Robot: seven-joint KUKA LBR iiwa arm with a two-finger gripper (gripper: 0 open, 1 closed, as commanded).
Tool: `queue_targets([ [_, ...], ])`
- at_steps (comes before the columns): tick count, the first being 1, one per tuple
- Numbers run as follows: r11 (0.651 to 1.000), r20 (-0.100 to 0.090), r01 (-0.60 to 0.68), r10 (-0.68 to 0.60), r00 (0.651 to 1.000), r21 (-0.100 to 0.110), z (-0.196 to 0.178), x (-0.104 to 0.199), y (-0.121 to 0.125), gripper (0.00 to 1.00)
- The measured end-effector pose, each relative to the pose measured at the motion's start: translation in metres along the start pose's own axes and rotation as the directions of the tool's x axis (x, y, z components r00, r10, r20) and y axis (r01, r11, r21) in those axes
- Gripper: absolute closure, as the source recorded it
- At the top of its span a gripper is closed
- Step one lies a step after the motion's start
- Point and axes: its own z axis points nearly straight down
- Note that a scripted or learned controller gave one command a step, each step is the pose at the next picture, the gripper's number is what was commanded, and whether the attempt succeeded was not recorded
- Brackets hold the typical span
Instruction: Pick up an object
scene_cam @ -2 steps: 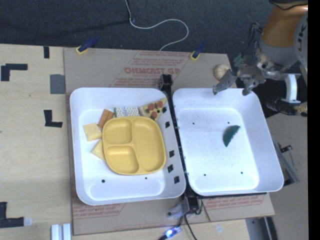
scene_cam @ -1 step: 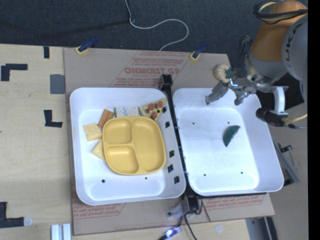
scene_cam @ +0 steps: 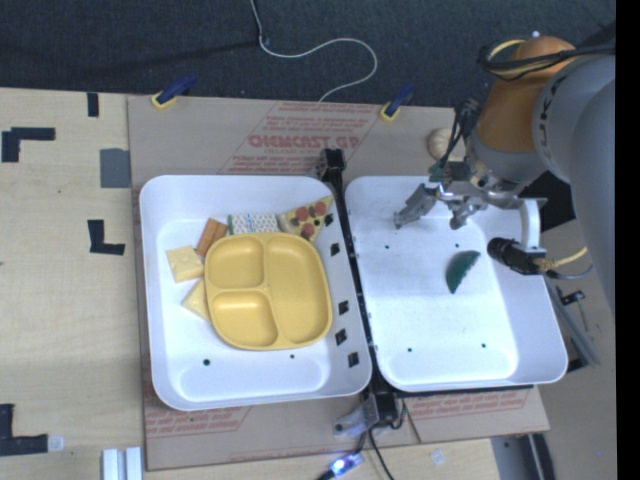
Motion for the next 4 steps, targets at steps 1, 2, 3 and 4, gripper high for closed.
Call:
queue_targets([
  [1,1.0,0.0,0.0,0.0,1.0,0.0,0.065,0.001,0.002,0.0],
  [2,1.0,0.001,0.0,0.0,1.0,-0.004,0.072,0.001,0.002,0.0],
  [3,1.0,0.001,0.001,-0.001,1.0,-0.005,0.061,0.002,0.002,1.0],
  [4,1.0,0.0,0.0,0.0,1.0,-0.01,-0.001,0.005,0.003,1.0],
])
